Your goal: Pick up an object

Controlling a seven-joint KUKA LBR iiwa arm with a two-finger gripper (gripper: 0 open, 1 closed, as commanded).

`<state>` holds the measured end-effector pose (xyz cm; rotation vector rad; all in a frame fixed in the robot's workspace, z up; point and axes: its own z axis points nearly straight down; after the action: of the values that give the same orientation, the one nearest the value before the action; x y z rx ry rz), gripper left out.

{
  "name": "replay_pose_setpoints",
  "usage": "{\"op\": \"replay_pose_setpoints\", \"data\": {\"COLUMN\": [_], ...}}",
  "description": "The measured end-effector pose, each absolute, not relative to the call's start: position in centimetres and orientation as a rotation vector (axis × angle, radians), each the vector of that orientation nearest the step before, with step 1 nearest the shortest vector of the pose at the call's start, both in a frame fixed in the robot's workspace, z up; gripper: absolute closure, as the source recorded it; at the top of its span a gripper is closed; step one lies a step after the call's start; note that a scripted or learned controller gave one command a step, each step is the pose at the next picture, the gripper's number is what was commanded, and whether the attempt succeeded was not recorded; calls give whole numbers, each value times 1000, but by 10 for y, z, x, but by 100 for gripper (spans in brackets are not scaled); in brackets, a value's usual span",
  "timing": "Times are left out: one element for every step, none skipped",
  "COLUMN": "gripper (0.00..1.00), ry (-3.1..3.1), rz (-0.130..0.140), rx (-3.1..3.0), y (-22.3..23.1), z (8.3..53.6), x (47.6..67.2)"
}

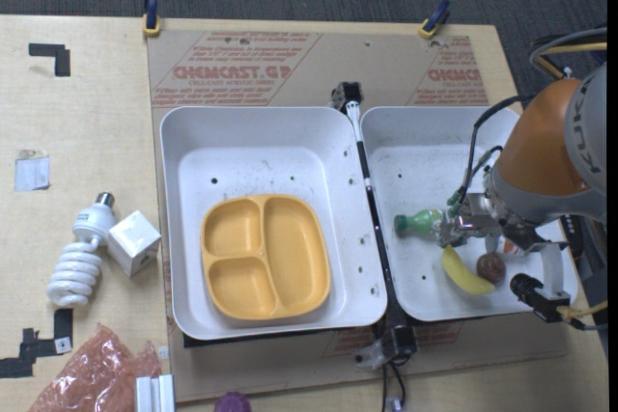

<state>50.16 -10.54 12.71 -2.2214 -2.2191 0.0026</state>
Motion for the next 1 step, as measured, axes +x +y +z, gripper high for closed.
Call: {"op": "replay_pose_setpoints", "data": {"gripper": [100], "ry": [-2225], "rz": [1], "rx": [-2220], "y": [-101], "z": [92], "x": [570]}}
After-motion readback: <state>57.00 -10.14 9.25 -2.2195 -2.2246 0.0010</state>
